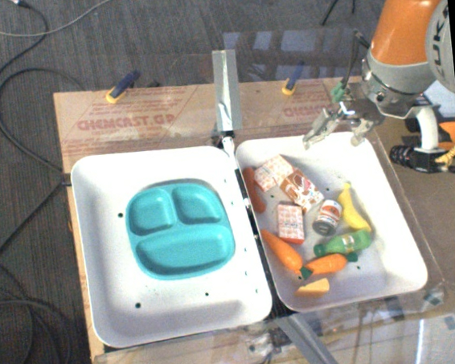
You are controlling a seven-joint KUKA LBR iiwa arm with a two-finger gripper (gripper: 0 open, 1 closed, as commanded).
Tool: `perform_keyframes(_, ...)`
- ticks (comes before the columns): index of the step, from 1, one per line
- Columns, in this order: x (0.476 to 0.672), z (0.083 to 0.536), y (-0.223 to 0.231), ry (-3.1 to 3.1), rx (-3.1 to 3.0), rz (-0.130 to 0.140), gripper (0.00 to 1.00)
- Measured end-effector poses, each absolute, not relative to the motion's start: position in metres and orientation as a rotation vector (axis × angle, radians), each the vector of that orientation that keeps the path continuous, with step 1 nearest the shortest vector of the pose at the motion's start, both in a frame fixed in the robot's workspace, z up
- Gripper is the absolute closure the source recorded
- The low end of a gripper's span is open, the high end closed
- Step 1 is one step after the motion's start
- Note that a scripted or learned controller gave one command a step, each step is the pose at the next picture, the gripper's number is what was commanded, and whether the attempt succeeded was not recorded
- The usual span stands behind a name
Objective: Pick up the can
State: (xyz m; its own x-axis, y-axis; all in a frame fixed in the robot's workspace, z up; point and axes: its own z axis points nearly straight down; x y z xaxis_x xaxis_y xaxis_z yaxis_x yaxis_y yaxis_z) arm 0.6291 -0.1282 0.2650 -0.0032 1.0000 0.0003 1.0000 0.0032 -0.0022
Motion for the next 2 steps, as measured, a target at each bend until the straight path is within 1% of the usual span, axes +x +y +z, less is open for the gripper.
perform_keyframes(1,0.614,0.101,-0.143,-2.242,-2.198,0.0,0.0)
perform_keyframes(2,0.585,0.093,-0.188,-2.173,-2.285,-0.018,0.0)
